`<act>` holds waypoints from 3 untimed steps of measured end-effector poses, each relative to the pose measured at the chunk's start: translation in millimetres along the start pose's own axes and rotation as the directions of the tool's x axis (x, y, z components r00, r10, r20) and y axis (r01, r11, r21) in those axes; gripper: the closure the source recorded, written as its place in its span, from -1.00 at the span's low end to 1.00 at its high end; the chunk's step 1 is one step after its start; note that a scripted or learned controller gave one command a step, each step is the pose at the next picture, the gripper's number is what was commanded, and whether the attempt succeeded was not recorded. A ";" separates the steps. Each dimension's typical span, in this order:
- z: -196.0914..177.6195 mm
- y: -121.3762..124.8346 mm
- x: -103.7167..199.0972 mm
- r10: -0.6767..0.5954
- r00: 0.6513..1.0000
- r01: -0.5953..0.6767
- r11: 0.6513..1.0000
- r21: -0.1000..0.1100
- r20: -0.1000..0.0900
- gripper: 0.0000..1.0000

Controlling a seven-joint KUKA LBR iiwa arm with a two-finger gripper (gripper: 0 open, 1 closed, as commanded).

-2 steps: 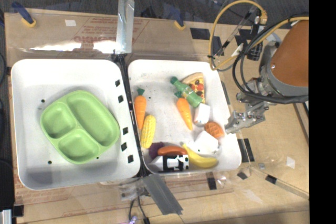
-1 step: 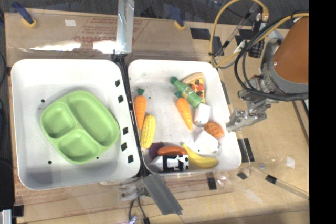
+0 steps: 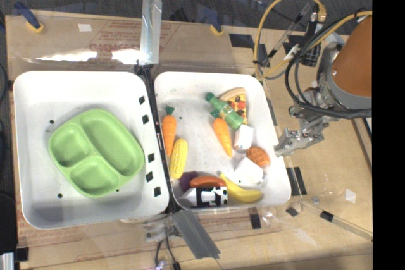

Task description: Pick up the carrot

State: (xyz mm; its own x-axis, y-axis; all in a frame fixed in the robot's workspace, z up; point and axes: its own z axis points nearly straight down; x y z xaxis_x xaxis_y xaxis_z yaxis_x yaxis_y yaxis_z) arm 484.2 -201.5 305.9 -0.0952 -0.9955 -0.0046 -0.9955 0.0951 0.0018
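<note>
The left bin (image 3: 28, 155) is a shallow white tray with rounded corners, and in it lies a pale green divided plate (image 3: 95, 152) of smooth plastic, set at a slant, with three compartments.

The right bin (image 3: 190, 86), touching the left one along a black seam, holds a heap of toy food. By its left wall lies a carrot (image 3: 168, 129), orange with a small green top, pointing down toward a yellow corn cob (image 3: 178, 157) with a ribbed surface that lies just beside its tip. Nearer the middle a second carrot (image 3: 222, 135) lies at a slant, its green top close to a green bottle (image 3: 223, 107) that rests against a pizza slice (image 3: 237, 100). Along the near wall lie a purple piece (image 3: 187, 180), a black-and-white carton (image 3: 211, 196) and a smooth yellow banana (image 3: 240, 192); a white piece (image 3: 243, 136) and a ridged orange piece (image 3: 258, 156) sit by the right wall.

To the right, outside the bins and above the brown table (image 3: 329, 199), hangs the gripper (image 3: 294, 139), grey metal under looping yellow and black cables (image 3: 285, 16). It holds nothing; how wide it stands cannot be told.
</note>
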 end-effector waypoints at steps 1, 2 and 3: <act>-9.7 -1.0 -1.0 -0.004 1.000 0.004 1.000 0.000 0.001 1.00; -75.2 5.9 9.4 -0.369 0.929 0.369 0.929 0.003 -0.007 1.00; 30.0 8.2 -2.2 -0.672 0.740 0.672 0.740 -0.005 0.003 1.00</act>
State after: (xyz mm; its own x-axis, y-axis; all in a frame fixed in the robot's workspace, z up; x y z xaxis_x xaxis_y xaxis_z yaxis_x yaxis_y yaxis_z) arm 476.2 -198.4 275.8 0.5986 -0.8010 -0.0075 -0.8010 -0.5986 0.0031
